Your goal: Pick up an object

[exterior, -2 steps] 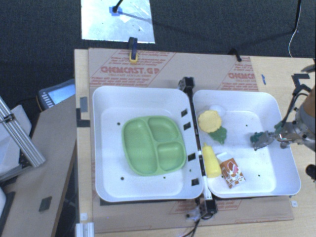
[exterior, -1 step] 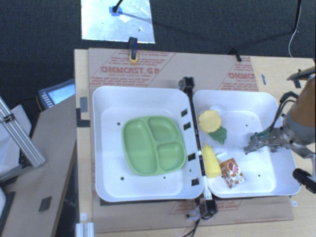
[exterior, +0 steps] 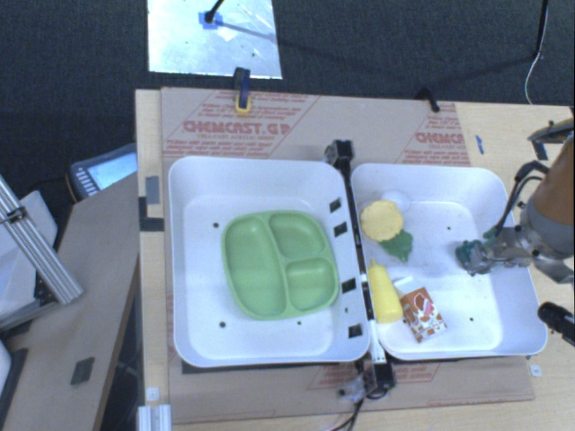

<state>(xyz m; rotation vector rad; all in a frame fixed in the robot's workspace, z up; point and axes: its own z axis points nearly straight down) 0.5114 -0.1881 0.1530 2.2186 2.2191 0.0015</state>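
Gripper [exterior: 471,257]: sits low inside the right bin, near that bin's right wall, its dark tip pointing toward the bin's middle. How far its fingers are parted I cannot tell; nothing shows between them.
Arm [exterior: 550,206]: grey, coming in from the right edge and angling down over the right bin's rim.
Right bin [exterior: 490,187]: shallow and white; it holds the gripper tip on its right side and four small things grouped on its left side.
Yellow round object [exterior: 381,219]: lies in the upper left of the right bin, close to the divider, well apart from the gripper.
Green object [exterior: 399,245]: dark green, just below and touching the yellow round object, the nearest of the group to the gripper yet still apart from it.
Yellow bottle-shaped object [exterior: 384,293]: lies lengthwise along the right bin's left wall, below the green one.
Small carton [exterior: 422,313]: red, white and orange, tilted, just beside the yellow bottle shape toward the bin's front.
Left bin [exterior: 193,277]: white, side by side with the right bin.
Green tray [exterior: 278,263]: light green, three compartments, lying flat in the middle of the left bin.
Bench [exterior: 296,119]: a board with red print under both bins.
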